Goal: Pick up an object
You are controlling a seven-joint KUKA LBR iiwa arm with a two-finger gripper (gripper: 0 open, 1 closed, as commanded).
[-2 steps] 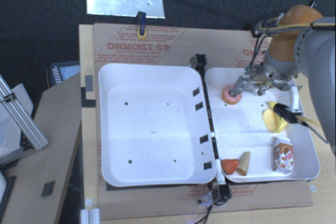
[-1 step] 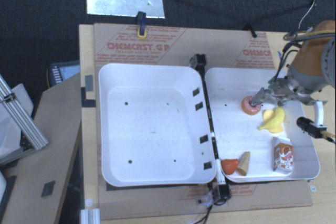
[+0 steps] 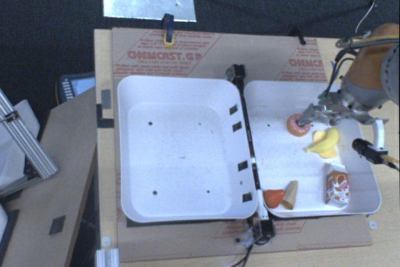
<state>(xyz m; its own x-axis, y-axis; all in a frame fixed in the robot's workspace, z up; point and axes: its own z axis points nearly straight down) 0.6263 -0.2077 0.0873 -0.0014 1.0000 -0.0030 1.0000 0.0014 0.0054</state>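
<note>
Left bin (image 3: 178, 153): smooth white plastic, shallow, rounded corners. In the right bin (image 3: 275, 134), a ribbed ice-cream cone toy (image 3: 282, 196) against the near wall, then a glossy pink doughnut (image 3: 297, 125) under the gripper (image 3: 305, 118), seemingly poised for pinching; finger state impossible to tell. Beside it, a yellow banana (image 3: 324, 142) and a small carton (image 3: 337, 188).

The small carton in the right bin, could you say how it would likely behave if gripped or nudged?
The carton looks boxy with flat faces, so it probably would not roll. It seems to lie near the right bin wall, so a push would likely slide it against that. Probably light and stiff.
</note>
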